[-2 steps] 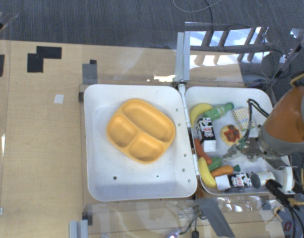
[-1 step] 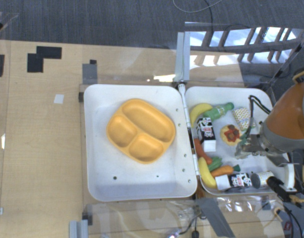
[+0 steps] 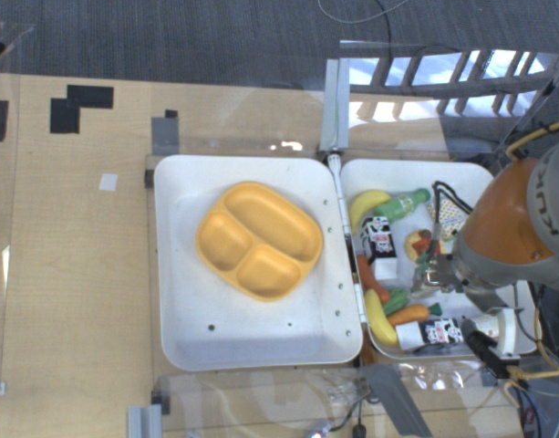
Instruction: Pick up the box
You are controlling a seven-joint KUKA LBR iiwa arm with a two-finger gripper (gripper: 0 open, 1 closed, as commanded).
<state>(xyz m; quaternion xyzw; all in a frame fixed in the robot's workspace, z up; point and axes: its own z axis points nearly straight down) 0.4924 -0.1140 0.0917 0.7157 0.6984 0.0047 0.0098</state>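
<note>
A small white carton box [image 3: 380, 238] with black cow patches stands in the left part of the right bin [image 3: 461, 167], just below a banana [image 3: 367, 204]. A second white carton with a dark label [image 3: 431, 334] lies on its side near the bin's front wall. My gripper [image 3: 430, 274] hangs low over the middle of the right bin, to the right of the standing box and above the lying one. It hovers among a carrot [image 3: 408, 315] and green pieces [image 3: 397, 298]. The arm's orange band [image 3: 505, 219] hides the bin's right part.
The left bin [image 3: 183, 336] holds a yellow divided plate [image 3: 259, 239]. The right bin is crowded: a green bottle [image 3: 405, 205], a second banana [image 3: 377, 318] at the front left, a patterned pouch [image 3: 446, 210] and small colourful toys [image 3: 419, 242]. A metal divider [image 3: 348, 245] separates the bins.
</note>
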